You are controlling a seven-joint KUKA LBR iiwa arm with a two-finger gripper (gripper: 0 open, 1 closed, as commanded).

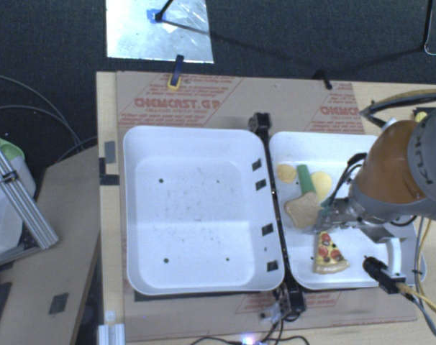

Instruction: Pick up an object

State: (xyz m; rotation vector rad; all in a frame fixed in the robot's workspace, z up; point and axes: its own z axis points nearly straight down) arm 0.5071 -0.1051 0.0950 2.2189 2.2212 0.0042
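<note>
The right bin [315, 139] holds a toy pizza slice [328, 254] near its front, a tan flat piece [299, 209] at its middle left, a green stick [305, 178], and two yellow pieces [286, 172] toward the back. My gripper [325, 220] hangs low over the bin, between the tan piece's right edge and the tip of the pizza slice. It comes in from the right under the orange-banded wrist [391, 171]. The wrist hides the bin's right part.
The left bin [196, 214] lies beside the right one, with a black clipped divider [265, 185] between them. Both rest on a cardboard sheet [203, 103]. A shiny metal plate [159, 20] lies beyond the bench's back edge.
</note>
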